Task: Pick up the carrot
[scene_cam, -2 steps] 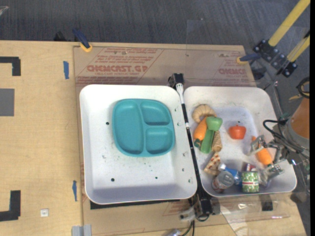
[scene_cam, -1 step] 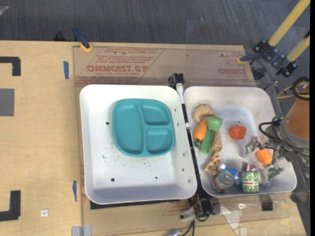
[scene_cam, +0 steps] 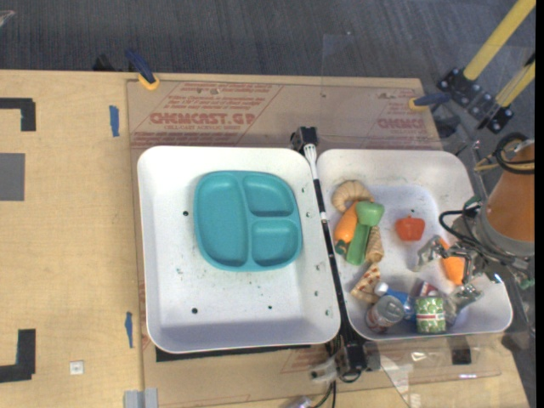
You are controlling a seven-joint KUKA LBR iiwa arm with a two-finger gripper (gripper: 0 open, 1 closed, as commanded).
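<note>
My gripper (scene_cam: 453,269) is low in the right bin (scene_cam: 450,170), near its right wall, below the arm's orange band (scene_cam: 513,206). A small tapered orange piece, the carrot (scene_cam: 455,267) by its look, sits between the two metal fingers (scene_cam: 433,251), which are shut on it. Whether it is lifted off the bin floor I cannot tell. A second, longer orange food piece (scene_cam: 346,225) lies at the bin's left side against a green piece (scene_cam: 366,225).
The right bin also holds a croissant (scene_cam: 348,193), a red pepper (scene_cam: 410,228), a pizza slice (scene_cam: 368,276), a metal can (scene_cam: 387,309) and a green can (scene_cam: 431,314). The left bin (scene_cam: 170,262) carries a teal divided plate (scene_cam: 248,219). A black divider (scene_cam: 323,219) separates the bins.
</note>
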